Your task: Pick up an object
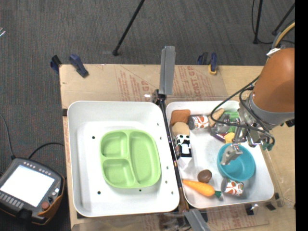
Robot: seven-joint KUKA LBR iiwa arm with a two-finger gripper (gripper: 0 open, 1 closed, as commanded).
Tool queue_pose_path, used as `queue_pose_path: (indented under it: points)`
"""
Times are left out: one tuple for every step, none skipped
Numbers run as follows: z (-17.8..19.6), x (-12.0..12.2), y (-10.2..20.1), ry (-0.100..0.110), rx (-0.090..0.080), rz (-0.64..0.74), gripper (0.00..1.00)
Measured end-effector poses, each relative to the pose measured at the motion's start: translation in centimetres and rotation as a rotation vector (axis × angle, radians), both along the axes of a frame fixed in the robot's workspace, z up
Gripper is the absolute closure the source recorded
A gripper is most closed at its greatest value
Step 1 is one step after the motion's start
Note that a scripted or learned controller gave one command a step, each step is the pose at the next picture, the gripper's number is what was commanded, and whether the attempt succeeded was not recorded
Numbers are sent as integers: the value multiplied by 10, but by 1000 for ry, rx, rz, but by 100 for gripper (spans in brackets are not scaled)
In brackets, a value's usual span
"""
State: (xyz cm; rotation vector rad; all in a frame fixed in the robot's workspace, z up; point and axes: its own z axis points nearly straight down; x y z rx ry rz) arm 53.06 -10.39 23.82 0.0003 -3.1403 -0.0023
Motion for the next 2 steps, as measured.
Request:
queue_pose_path:
  points:
    - [-101,-19,-54,10,2,-63,0]
    - [-153,-9,-60,3,2,-66,0]
